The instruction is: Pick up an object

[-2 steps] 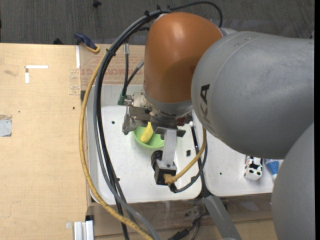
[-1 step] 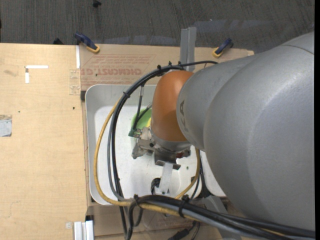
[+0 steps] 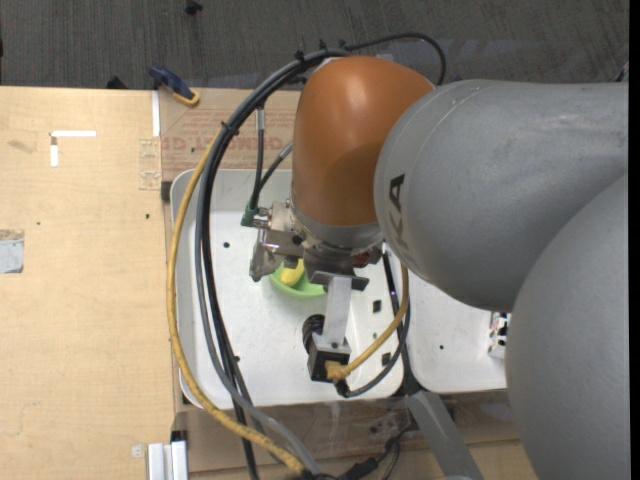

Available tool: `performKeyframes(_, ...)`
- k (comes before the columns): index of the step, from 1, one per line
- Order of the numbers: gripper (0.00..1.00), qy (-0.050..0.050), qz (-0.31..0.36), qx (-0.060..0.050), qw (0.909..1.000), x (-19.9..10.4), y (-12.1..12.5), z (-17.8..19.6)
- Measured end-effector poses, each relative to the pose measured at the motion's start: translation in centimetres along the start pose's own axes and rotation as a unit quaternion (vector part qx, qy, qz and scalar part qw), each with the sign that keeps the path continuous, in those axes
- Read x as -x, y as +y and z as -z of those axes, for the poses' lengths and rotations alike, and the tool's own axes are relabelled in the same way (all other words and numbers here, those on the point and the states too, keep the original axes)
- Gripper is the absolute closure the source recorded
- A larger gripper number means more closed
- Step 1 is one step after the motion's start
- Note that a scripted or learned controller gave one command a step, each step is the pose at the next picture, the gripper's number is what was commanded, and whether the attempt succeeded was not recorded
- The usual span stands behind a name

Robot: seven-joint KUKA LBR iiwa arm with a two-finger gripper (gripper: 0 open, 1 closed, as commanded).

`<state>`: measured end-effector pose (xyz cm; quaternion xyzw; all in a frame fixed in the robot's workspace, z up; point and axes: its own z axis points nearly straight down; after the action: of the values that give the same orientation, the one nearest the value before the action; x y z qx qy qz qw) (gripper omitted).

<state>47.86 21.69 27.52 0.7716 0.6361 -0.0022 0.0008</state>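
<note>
Camera view: The grey arm (image 3: 500, 198) enters from the right and covers most of the right half of the frame. Its orange band (image 3: 345, 138) sits above the wrist, directly over the left white bin (image 3: 215, 268). The gripper (image 3: 283, 264) hangs below the wrist, low over the middle of that bin; the wrist housing hides the fingers, so whether they are spread or pressed together cannot be told.

A green object (image 3: 300, 288) with a yellow object (image 3: 290, 276) resting on or in it lies on the bin floor, just under the gripper assembly and partly hidden by it. Contact between gripper and either object cannot be confirmed.

A yellow cable (image 3: 178, 298) and black cables (image 3: 215, 318) loop from the wrist down the left side of the bin and across its front edge. The right white bin (image 3: 460, 348) is partly visible beneath the arm. A tan board (image 3: 80, 268) lies to the left of the bins.
</note>
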Motion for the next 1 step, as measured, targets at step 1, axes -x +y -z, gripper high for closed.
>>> performKeyframes(1, 0.0, 0.0, 0.032, -0.001, 0.9995, 11.39, 5.43, -8.05)
